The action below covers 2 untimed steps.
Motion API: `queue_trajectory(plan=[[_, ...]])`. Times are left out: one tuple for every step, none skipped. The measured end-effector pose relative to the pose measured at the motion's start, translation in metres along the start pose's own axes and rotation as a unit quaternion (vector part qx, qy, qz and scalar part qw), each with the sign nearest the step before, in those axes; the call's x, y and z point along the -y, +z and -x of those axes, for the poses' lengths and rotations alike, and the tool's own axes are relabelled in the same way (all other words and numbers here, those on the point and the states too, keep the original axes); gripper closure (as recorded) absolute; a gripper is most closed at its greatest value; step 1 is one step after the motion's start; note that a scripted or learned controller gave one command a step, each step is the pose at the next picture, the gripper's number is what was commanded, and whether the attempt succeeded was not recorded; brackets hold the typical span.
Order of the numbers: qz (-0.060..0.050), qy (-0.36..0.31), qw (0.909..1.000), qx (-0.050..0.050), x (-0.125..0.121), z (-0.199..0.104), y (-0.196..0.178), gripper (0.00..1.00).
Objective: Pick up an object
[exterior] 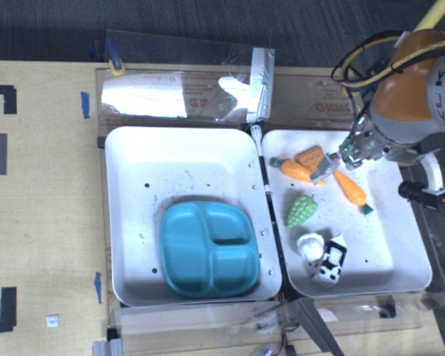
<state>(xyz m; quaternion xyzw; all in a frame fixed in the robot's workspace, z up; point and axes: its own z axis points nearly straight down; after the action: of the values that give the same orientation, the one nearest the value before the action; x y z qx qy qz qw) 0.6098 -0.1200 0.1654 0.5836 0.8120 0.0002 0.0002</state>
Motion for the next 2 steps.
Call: queue_trajectory(plan=[[0.002,-0.013,0.9999,0.002,0.017,0.060,0.078,0.00],[0.003,0.085,0.9963,-0.001,0.022,0.097,0.037,0.00]])
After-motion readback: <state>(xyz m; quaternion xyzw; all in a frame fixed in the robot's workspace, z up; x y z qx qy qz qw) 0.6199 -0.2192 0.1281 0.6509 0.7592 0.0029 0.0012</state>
